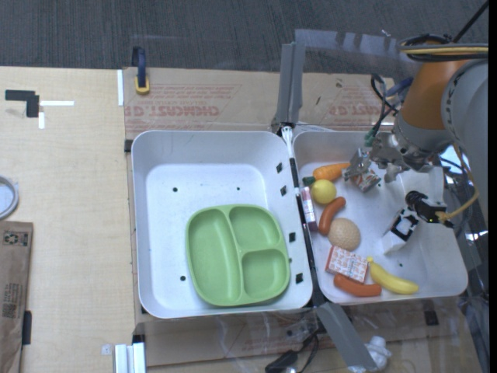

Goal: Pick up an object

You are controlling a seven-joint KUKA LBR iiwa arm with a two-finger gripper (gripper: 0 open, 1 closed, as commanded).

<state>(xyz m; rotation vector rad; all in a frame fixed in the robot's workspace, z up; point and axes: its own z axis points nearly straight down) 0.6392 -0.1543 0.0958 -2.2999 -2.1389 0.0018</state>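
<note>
1. Grey-brown and crumpled-looking: small object (pixel 362 179) at the back of the right bin (pixel 439 264), just right of the carrot (pixel 332 170). Too small and blurred to name. Taken as the likely target only because of what hangs over it.
2. Directly above it, touching or almost touching, the gripper (pixel 366 166) on the grey arm (pixel 458 107) with its orange band. Cannot tell whether spread or pressed together, nor whether anything is pinched; not to be counted as a hold.
3. Step in hand, by judgement: the reach or the closing on the object, with no lift visible yet.
4. Next move calls for a firm closure on the crumpled object alone, then a straight rise clear of the carrot and the back wall. Light, uneven shape; liable to slip or deform under pressure.
5. Close neighbours: yellow lemon (pixel 323 191) in front of the carrot, red sausage (pixel 331 210) below that, pale egg-shaped piece (pixel 345 234) further forward.
6. Further out: red-and-white box (pixel 347 264), second sausage (pixel 358 287) and banana (pixel 393 280) along the front edge; black-and-white item (pixel 404 224) toward the right side.
7. Beyond the divider: left bin (pixel 141 208) holding a green divided plate (pixel 237 253), well apart from the action.
</note>
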